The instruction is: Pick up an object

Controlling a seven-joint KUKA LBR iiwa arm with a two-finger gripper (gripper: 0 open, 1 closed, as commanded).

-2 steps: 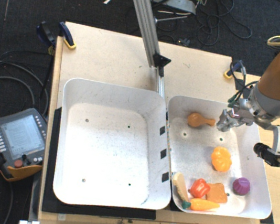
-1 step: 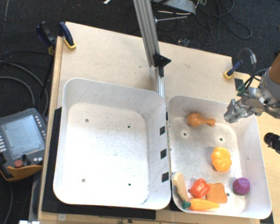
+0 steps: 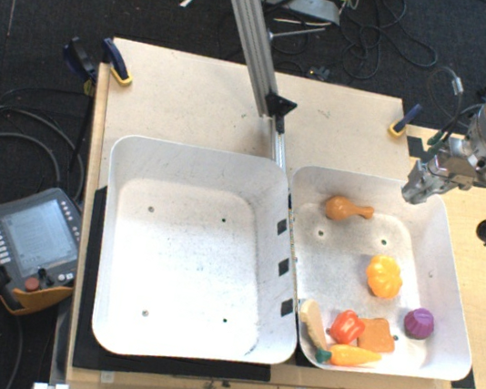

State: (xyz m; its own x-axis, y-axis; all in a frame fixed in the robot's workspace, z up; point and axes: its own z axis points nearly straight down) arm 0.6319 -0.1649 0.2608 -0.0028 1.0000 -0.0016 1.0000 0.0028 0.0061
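Observation:
The right bin (image 3: 452,270) holds several toy foods. A tan drumstick (image 3: 347,209) lies near its far side, and a yellow pepper (image 3: 383,276) sits at mid-bin. A purple round piece (image 3: 419,323) rests by the right wall. At the near edge cluster a red pepper (image 3: 346,326), an orange block (image 3: 377,335), a carrot (image 3: 353,355) and a beige wedge (image 3: 314,322). My gripper (image 3: 417,189) hangs over the bin's far right corner, above and right of the drumstick, with nothing seen between its fingers.
The left bin (image 3: 127,170) lies beside the right one. A slanted metal pole (image 3: 255,39) crosses the bench back to the bins' junction. Yellow clamps (image 3: 120,74) (image 3: 400,128) hold the bench's far corners. A teach pendant (image 3: 28,241) lies on the floor at left.

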